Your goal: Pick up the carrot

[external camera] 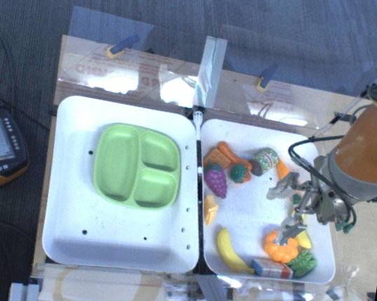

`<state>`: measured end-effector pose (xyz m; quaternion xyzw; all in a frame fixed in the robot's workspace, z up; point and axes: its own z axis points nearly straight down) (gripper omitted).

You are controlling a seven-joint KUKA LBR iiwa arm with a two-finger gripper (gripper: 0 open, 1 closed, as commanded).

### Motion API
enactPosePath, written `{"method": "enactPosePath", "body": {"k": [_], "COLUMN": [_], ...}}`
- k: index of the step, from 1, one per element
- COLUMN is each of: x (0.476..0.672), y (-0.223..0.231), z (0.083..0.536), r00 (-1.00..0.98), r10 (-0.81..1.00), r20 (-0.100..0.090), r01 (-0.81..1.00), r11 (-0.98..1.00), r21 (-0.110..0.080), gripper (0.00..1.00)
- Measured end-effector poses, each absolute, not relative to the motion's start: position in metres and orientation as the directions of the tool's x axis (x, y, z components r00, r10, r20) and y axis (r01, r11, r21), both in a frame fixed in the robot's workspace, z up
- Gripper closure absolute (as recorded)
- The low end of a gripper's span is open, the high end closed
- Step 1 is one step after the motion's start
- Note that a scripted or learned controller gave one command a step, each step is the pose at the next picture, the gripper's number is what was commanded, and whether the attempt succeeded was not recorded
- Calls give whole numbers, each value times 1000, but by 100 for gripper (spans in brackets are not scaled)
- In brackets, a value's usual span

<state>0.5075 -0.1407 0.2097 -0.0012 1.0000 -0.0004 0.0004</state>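
The carrot (229,154) is an orange stick lying at a slant in the upper left of the right bin (250,209), its green top beside a red toy (240,174). My gripper (287,210) hangs over the right half of that bin, well to the right of the carrot and just above a round orange toy fruit (280,248). Its two grey fingers stand apart, one toward the upper left (280,188) and one lower (293,230), with nothing between them.
Around the carrot lie purple grapes (216,180), a green-and-white can (266,160) and an orange wedge (282,170). A banana (231,251), a small box (271,268) and a green vegetable (304,264) line the near edge. The left bin (63,226) holds a green divided plate (138,166).
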Motion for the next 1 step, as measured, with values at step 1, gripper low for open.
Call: {"method": "enactPosePath", "body": {"k": [1], "x": [496], "y": [-158], "z": [103], "r00": [-978], "r10": [-208], "r20": [-11], "r01": [-208], "r11": [978], "r21": [-4], "gripper": [0]}}
